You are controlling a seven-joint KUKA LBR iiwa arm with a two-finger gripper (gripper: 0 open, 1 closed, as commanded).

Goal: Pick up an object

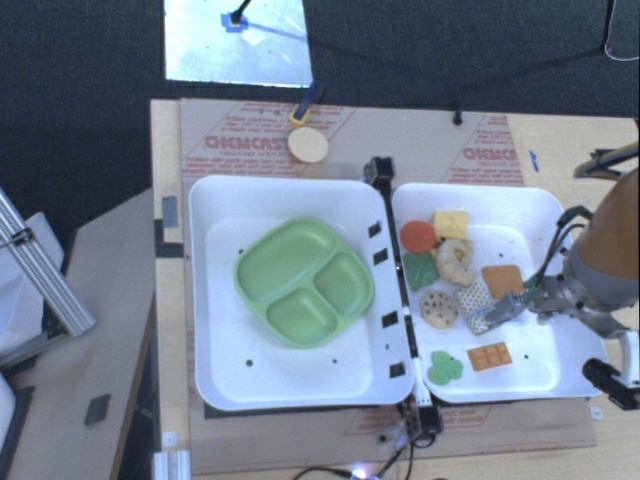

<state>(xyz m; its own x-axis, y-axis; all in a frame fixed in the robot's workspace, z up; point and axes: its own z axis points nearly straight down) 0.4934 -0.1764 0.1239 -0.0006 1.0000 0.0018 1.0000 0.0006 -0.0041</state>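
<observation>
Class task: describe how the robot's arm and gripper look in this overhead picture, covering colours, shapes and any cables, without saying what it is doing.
The arm is a rounded grey body with a broad orange-brown band above the wrist. A thin dark cable loops along its left side. The metal gripper is pale silver-grey, narrow and angular, with darker fittings behind it. No markings are legible.

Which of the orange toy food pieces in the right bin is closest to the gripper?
The plain orange square, right beside the gripper. The grooved orange cracker lies nearer the bin's front edge, and the red tomato sits by the divider.
</observation>
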